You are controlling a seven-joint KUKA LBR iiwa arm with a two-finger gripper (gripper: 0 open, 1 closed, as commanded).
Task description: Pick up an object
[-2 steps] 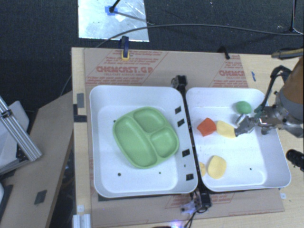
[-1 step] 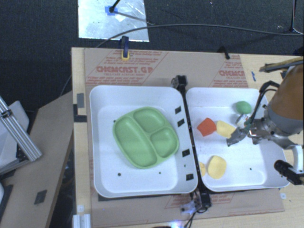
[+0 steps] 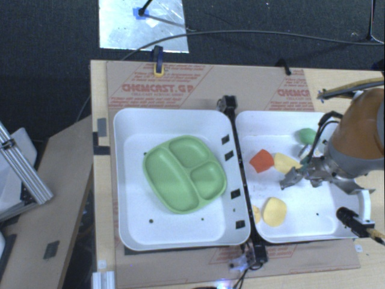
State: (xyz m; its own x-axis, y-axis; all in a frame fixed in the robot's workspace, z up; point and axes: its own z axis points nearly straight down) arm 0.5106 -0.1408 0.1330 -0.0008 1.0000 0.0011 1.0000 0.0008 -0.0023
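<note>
Tool [image 3: 289, 180] low in your right bin [image 3: 289, 236], its grip state unreadable; red block [image 3: 261, 160] and yellow piece [image 3: 285, 162] just beyond it, within easy reach.

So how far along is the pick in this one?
Nothing looks picked yet. The claw is low in the right white bin, beside the yellow wedge-shaped piece and near the red-orange block; whether it grips anything is unclear. Grasping and lifting remain. The green divided plate lies in the left bin.
</note>
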